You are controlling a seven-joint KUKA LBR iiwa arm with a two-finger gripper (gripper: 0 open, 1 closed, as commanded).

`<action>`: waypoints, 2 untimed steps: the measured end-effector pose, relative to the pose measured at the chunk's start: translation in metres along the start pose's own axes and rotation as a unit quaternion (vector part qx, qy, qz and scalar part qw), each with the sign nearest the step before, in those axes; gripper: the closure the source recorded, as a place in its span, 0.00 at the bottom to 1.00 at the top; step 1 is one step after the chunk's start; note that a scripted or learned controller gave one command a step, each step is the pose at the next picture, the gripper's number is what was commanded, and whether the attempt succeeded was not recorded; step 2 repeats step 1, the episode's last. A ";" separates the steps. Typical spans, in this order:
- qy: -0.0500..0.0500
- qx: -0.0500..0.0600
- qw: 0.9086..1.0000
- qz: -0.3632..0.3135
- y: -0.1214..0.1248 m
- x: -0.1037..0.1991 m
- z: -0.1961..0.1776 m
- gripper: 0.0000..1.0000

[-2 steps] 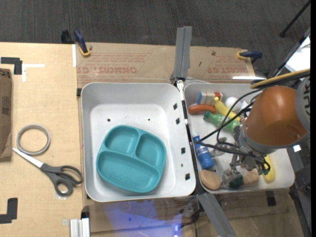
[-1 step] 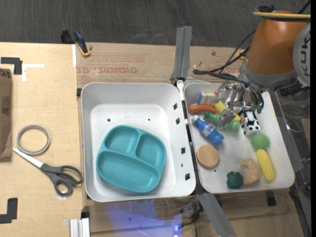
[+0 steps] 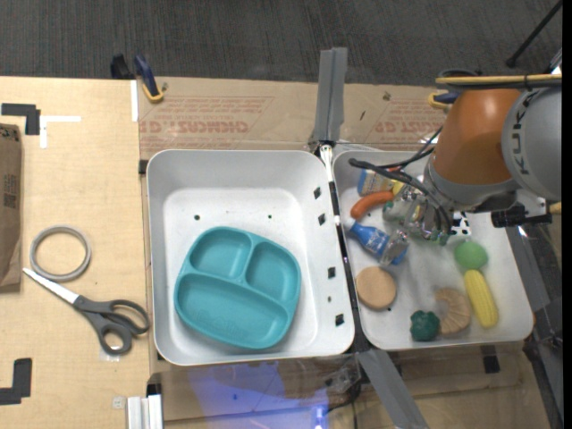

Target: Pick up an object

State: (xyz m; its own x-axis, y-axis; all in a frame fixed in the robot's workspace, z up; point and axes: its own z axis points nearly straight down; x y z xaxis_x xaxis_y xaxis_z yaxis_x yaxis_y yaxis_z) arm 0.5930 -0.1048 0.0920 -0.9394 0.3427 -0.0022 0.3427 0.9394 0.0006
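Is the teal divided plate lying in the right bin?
No, the teal plate lies in the left bin, alone there.

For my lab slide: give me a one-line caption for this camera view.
KUKA arm's gripper low over the cluttered right bin beside a blue bottle; teal divided plate in the left bin.
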 end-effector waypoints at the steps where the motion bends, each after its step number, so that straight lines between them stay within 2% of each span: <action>1: 0.000 0.000 1.000 0.024 -0.017 0.031 0.000 0.00; 2: 0.000 0.000 1.000 0.024 -0.017 0.031 0.000 0.00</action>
